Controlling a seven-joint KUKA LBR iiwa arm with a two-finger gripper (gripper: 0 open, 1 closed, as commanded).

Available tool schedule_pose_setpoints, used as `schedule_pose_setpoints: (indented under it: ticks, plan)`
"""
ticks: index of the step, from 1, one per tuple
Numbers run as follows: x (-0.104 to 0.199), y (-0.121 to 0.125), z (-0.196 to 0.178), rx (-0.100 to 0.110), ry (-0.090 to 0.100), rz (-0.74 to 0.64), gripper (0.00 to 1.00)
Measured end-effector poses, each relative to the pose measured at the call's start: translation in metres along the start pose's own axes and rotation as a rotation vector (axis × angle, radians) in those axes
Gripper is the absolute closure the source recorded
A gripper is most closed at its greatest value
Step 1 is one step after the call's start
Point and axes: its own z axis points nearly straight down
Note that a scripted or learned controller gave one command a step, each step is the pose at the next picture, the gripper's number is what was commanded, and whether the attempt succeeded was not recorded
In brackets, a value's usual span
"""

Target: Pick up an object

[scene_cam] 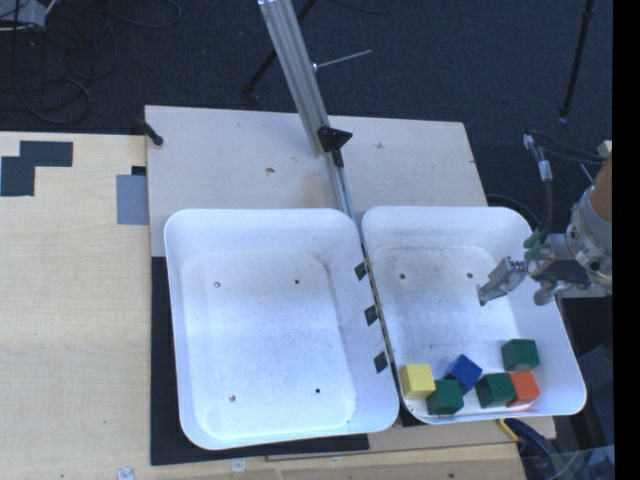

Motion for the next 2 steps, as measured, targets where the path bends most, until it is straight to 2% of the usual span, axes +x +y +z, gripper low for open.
schedule_pose_setpoints:
  ticks: [1,2]
  plan:
    - [0.002,0.000,0.028,0.002,0.000,0.000,0.00]
    - [-0.051,0.000,0.001,-0.003,-0.003,0.003,0.00]
